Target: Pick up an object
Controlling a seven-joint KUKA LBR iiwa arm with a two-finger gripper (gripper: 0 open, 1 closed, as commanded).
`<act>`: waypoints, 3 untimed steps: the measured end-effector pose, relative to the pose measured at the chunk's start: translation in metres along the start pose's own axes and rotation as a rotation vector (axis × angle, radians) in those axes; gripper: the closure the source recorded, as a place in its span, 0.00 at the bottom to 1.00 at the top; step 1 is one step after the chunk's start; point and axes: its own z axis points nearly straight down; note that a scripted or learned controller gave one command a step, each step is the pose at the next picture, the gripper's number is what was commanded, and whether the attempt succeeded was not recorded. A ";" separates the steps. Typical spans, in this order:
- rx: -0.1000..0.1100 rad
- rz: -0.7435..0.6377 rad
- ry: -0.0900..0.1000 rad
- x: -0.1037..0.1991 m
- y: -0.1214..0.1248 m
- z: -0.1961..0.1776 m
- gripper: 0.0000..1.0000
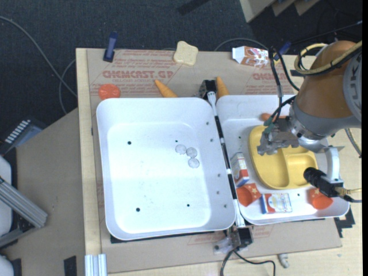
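Note:
My gripper (pixel 269 144) hangs over the right bin (pixel 241 111), just above the back left rim of a yellow bowl-shaped dish (pixel 279 167). Nothing shows held in it. Around the dish lie a red piece (pixel 247 195), a small printed carton (pixel 276 203), a small red and white pack (pixel 239 169) and an orange-red piece (pixel 319 200). A bit of orange (pixel 265 117) peeks out behind the wrist. The left bin (pixel 115 154) holds three small clear discs (pixel 187 154) near its middle.
On the cardboard behind the bins lie a blue item (pixel 110 46), a toy bread slice (pixel 185 53), a small carton (pixel 250 54), an orange disc (pixel 108 91) and a carrot (pixel 165 89). The arm covers the right bin's far right side.

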 end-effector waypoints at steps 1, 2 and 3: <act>0.002 0.000 0.001 0.000 -0.001 0.001 0.00; -0.018 0.002 -0.005 -0.016 -0.035 0.071 0.00; -0.003 -0.008 0.012 -0.049 0.036 0.091 0.00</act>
